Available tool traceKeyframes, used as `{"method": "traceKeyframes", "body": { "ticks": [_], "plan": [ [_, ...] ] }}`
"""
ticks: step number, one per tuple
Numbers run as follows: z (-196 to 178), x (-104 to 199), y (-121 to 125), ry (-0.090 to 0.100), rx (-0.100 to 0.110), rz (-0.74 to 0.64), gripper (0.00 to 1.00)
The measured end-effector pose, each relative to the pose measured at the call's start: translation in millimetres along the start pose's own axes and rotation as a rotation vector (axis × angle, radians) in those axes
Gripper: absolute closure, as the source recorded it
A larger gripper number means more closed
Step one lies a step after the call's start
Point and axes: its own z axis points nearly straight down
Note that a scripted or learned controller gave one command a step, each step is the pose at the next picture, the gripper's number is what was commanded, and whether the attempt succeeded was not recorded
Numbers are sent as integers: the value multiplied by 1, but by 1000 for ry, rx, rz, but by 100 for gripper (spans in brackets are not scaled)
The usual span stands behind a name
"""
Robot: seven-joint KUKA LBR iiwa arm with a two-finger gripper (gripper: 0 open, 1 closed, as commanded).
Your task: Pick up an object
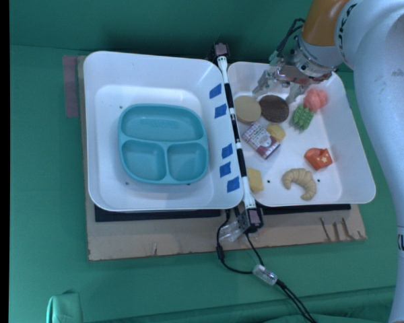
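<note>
Jaws: seen spread apart, nothing lodged between the fingers; the gripper is poised at the far end of the right bin, just above the food items.
Arm: the grey arm with its orange band is seen entering from the right of the camera view and bending down toward the bin's back edge.
Objects beneath the gripper: a dark brown round patty and a pale round biscuit are found side by side (touching or nearly so) just in front of the fingertips.
Other objects, right bin: a pink item, a green item, a small red carton, a red-orange piece, a croissant and a yellow piece are noted, all resting on the bin floor.
Left bin: a teal three-compartment plate is recorded lying flat in the left bin.
Divider: blue tape squares are observed along the shared rim.
</note>
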Motion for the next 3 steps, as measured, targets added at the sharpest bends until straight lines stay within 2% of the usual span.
{"method": "traceKeyframes", "body": {
  "ticks": [1,2,3],
  "plan": [
    [-2,-29,-57,-1,0,2,0],
    [-18,-32,-54,-5,-14,8,100],
    [-141,-14,-109,2,3,0,100]
  ]
}}
